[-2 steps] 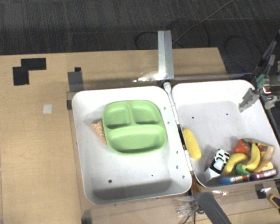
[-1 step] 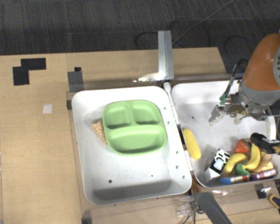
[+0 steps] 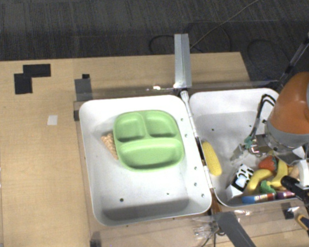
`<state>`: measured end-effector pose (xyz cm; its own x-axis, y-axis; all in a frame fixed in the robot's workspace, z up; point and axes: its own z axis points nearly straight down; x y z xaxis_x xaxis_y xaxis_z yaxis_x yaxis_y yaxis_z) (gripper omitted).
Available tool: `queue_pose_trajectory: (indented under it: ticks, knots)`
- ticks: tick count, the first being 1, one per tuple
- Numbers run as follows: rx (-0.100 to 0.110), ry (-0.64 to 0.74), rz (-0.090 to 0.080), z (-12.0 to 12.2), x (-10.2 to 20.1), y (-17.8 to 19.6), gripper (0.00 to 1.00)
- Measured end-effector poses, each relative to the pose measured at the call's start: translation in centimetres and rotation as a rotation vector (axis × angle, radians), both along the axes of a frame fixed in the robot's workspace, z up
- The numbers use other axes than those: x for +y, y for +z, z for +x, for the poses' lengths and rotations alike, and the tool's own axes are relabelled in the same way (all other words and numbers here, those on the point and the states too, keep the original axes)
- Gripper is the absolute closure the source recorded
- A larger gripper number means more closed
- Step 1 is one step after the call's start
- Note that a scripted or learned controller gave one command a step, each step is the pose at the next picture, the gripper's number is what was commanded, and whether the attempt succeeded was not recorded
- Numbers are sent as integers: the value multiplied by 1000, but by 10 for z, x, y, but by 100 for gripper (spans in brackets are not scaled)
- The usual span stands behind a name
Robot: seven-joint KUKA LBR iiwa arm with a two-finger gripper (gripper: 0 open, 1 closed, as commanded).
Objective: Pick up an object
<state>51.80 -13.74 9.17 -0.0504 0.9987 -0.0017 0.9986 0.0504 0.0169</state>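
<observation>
**Crowding the lower right corner of the right bin**

Reaching in from the right of the frame, the arm [image 3: 300, 109] hangs its grey wrist and orange band over the right bin [image 3: 223, 105], covering that bin's right wall and part of its floor. The gripper [image 3: 253, 144] sits low over the bin's middle; whether its fingers are apart or together cannot be told, since the wrist and cabling mask them.

Most loose objects are packed into the right bin's lower right corner: a yellow banana [image 3: 259, 178], an orange-red piece [image 3: 267, 163], a black and white item [image 3: 241, 179] and coloured markers [image 3: 265, 196] lying along the bottom wall. They touch and overlap one another, and several are cut off by the arm, so their outlines are hard to read. A yellow corn cob [image 3: 211, 158] lies apart from them, along the left wall of the right bin. The upper half of this bin's floor is bare white.

The left bin [image 3: 105, 201] holds a green divided plate [image 3: 148, 138] in its upper middle, with bare floor below and to the left of it. A tan, textured thing [image 3: 109, 145] pokes out from under the plate's left edge, mostly hidden.
</observation>
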Motion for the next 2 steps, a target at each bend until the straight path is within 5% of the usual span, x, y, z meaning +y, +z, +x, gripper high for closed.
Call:
queue_pose_trajectory:
  ticks: [1, 2]
  knots:
    - [-10, 248, -10, -23, 20, 1, 0]
    - [-1, -130, 2, 54, 26, -1, 0]
